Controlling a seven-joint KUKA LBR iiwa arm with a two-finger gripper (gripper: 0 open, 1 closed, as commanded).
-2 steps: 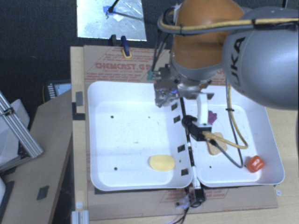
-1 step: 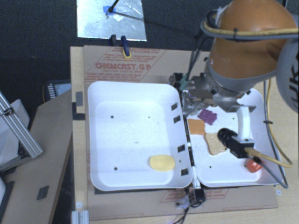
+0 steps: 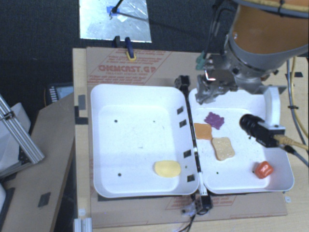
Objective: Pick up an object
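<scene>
In the right bin (image 3: 285,178) lie four small things. A purple piece (image 3: 214,120) sits toward the bin's far left part, and just beside it, nearer the dividing wall, is an orange slab (image 3: 203,131). A tan slice shaped like toast (image 3: 223,148) lies just in front of those two, close to the slab's corner. Well apart from them, in the near right corner, sits a small red-orange block (image 3: 263,169).

The tool (image 3: 207,94) hangs over the far left corner of this bin, above and behind the purple piece; nothing shows between its parts, and from here I cannot tell how wide it stands. The grey arm with its orange band (image 3: 270,13) fills the space above the far right of the bin. A black cylinder (image 3: 257,128) on a white bracket juts over the bin's right side.

The left bin (image 3: 104,129) holds a yellow oval piece (image 3: 167,168) near its near right corner. Both bins rest on a brown printed board (image 3: 128,64) on the counter.
</scene>
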